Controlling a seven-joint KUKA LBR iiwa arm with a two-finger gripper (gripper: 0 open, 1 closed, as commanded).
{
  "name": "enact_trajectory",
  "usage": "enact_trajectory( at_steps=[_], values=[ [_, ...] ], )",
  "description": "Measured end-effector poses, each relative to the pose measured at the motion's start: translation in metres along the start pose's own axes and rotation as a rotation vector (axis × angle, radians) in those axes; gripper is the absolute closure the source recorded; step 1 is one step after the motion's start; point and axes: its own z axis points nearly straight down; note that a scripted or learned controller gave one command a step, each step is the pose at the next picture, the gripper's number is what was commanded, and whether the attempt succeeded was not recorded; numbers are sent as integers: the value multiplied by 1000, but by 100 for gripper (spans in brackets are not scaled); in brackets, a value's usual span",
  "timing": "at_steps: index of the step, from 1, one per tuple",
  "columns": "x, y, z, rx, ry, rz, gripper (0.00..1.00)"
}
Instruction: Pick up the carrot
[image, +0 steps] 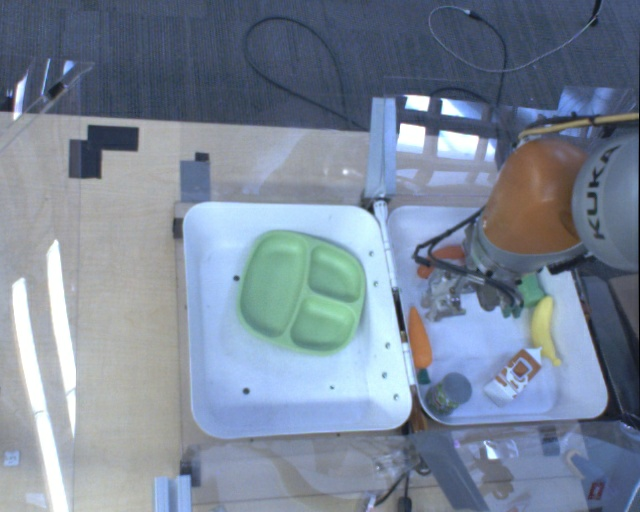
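Note:
The carrot (420, 338) is orange and lies lengthwise along the left wall of the right bin (570, 400), its green end towards the front. My gripper (444, 299) hangs low over the right bin, just right of and behind the carrot's upper end. The grey arm and its orange band (535, 200) cover the bin's back part. I see nothing between the fingers.
A green divided plate (302, 290) sits in the left bin (215, 330). In the right bin lie a yellow banana (543, 330), a small white and orange carton (513, 375), a grey round thing (450, 390), a green thing (530, 290) and a red thing (445, 255) partly under the arm.

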Motion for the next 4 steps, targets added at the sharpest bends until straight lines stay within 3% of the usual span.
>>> enact_trajectory(
  at_steps=[1,2,3,4],
  values=[
    [0,0,0,0,0,0,0],
    [38,-4,9,3,-3,-120,0],
    [35,-4,-1,2,-5,-116,100],
    [67,61,-85,2,11,239,100]
  ],
)
